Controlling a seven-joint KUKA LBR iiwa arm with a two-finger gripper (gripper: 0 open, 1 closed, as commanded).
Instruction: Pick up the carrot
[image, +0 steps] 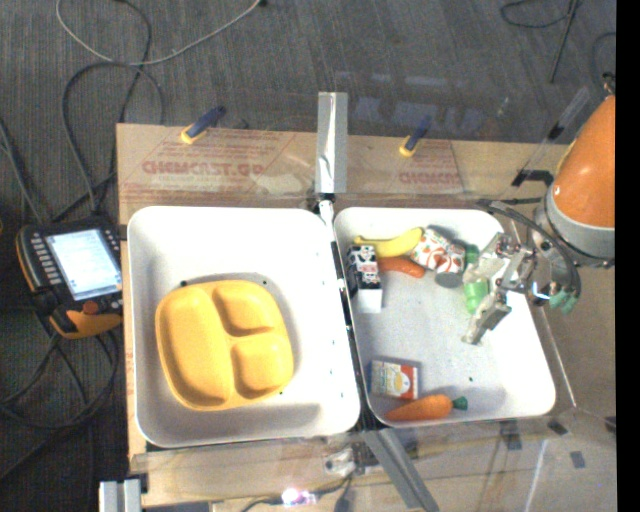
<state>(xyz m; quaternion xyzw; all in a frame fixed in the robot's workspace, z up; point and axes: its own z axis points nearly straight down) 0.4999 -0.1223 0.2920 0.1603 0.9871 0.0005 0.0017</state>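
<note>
From the camera view above the table, two white bins sat side by side. The left bin carried a yellow divided plate. The right bin held the clutter, and the carrot lay along its near wall, green tip pointing right, just below and beside a small orange-and-white carton.

Measured from the carrot, the rest lay toward the far wall of that bin: a banana, a red-orange item under it, a black-and-white carton against the left wall, and a crumpled packet further right.

The hand hung over the right side of the same bin, up and to the right of the carrot and well apart from it. Whether its fingers were apart or together could not be told; they blurred into the pale floor, and nothing showed between them.

By my reading the pick had not begun in earnest: the carrot rested untouched, so the approach, descent, grasp and lift all remained.
</note>
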